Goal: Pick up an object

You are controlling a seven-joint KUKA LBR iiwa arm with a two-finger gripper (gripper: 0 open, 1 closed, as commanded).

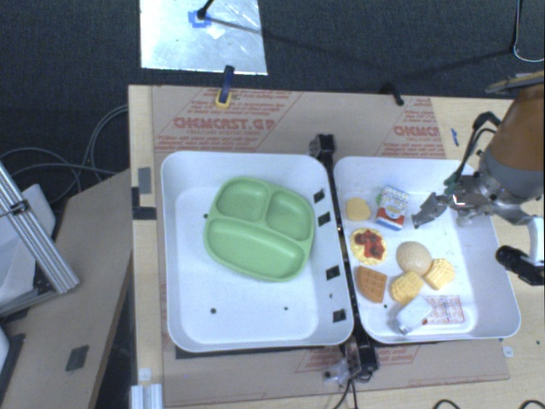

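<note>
arm (pixel 511 156) from right | claw (pixel 428 210) over right bin (pixel 485 254)

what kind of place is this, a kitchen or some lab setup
Most likely a robotics lab test bench, not a kitchen: a robot arm reaches over two white bins, toy food lies in the right one, and loose cables run over the dark floor.

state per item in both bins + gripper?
green divided plate: flat in left bin, nothing on it
gripper: over right bin, holding nothing visible
small carton: lying in right bin
round pizza toy: flat
waffle piece: flat
bread roll: resting, touching yellow pieces
white packet: lying flat
</note>
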